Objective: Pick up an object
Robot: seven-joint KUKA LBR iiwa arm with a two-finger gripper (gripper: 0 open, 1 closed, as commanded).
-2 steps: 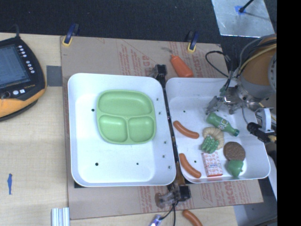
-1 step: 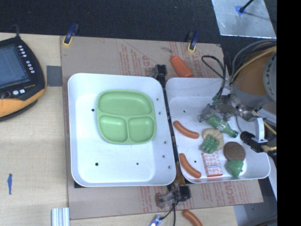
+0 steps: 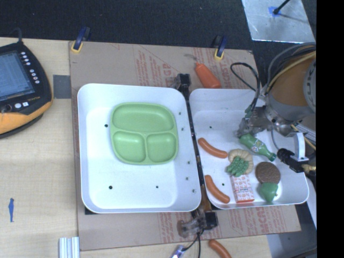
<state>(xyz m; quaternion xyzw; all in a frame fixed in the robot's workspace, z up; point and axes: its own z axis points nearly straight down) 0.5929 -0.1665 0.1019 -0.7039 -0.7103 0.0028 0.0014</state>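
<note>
— Where did the green bottle (image 3: 257, 146) lie?
— In the right bin (image 3: 215, 105), just below the gripper (image 3: 250, 126), touching or nearly so. Jaw opening: could not tell.
— Room around it?
— Bare floor lay leftward; a sausage (image 3: 212, 148) and broccoli (image 3: 238, 166) sat nearby.

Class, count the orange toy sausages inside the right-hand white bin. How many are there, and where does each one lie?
2. One orange toy sausage lies near the bin's left wall, mid-bin; the other lies at the lower left corner beside the red-and-white carton. The arm may hide more.
</note>
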